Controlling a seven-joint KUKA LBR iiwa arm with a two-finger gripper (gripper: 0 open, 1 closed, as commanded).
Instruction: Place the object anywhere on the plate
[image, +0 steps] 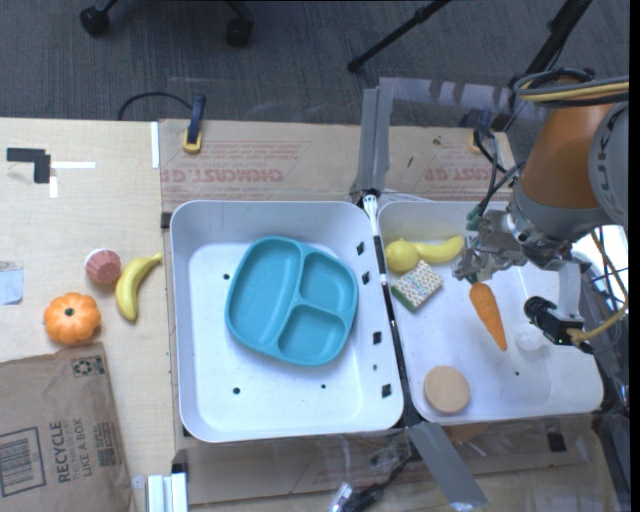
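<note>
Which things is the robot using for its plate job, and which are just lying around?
For the job:
- blue three-part plastic plate
- orange toy carrot, just below the gripper

Just lying about:
- yellow banana and lemon
- checkered sponge
- round tan disc
- small pumpkin, second banana, pink cupcake

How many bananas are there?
2. One banana lies on the bench left of the bins, beside the pumpkin; another banana lies in the right bin, near the claw.

A robotics lab: two white bins (190, 300) on a cardboard-covered bench (260, 160), tripod legs (400, 35) and an office chair base (165, 15) on grey carpet beyond.
</note>
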